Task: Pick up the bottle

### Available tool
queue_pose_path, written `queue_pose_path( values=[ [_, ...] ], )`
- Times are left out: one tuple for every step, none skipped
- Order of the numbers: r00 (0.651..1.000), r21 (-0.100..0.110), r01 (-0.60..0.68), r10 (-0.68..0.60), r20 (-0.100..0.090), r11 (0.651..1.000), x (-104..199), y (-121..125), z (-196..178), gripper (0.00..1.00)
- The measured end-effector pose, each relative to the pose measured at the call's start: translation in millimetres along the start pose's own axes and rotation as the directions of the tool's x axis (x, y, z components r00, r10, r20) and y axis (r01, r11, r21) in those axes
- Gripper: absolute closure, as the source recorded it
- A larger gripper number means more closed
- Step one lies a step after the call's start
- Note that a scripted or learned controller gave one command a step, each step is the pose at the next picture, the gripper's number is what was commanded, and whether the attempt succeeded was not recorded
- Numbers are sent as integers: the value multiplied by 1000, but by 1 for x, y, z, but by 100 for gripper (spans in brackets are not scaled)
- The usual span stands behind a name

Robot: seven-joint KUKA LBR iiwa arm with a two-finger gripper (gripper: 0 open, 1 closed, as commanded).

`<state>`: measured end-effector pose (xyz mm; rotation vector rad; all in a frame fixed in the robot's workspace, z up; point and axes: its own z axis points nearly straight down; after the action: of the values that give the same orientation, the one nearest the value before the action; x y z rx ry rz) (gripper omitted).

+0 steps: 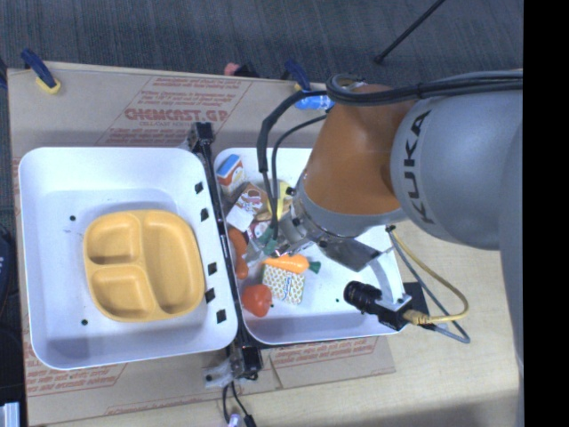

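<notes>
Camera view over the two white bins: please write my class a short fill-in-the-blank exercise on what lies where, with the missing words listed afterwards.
1. The yellow divided tray lies in the ____ bin.
2. That tray has ____ compartments.
3. The small objects, such as the red tomato and the orange carrot, lie in the ____ bin.
4. The arm has a band coloured ____.

Missing words: left; three; right; orange

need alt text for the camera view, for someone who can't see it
A grey and orange arm reaches down into the right bin, over a heap of small items including a carrot and a tomato. The left bin holds a yellow divided tray.
</notes>
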<state>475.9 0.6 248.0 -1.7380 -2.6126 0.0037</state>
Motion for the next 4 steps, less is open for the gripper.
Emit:
queue_pose_path(
  values=[
    [998,1,68,-68,0,998,50,21,14,100],
    [999,-3,-50,50,2,999,14,7,-17,100],
    [995,0,96,-96,0,995,-40,-17,21,100],
    [929,1,370,-370,-1,929,10,4,40,100]
  ],
)
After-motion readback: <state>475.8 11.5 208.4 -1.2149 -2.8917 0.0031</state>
